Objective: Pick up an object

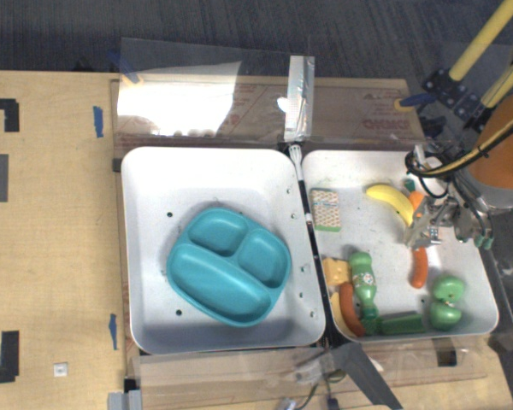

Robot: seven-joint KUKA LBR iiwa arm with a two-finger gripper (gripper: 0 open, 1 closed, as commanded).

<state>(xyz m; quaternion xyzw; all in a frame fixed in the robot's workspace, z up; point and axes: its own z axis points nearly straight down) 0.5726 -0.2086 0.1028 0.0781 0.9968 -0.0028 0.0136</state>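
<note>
Looks like a robotics lab test bench: plywood bench top (51, 229) marked with black tape squares (2, 114) and blue tape tabs (97, 120), two white bins (145, 178), a clear plastic shield (184, 96), cabled robot arm (487, 156), toy food

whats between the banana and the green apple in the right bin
In the camera view, an orange carrot-like piece lies between the banana and the green apple, with bare bin floor around it.

Faint reddish print on the clear panel (368, 114), too blurred to read
</note>
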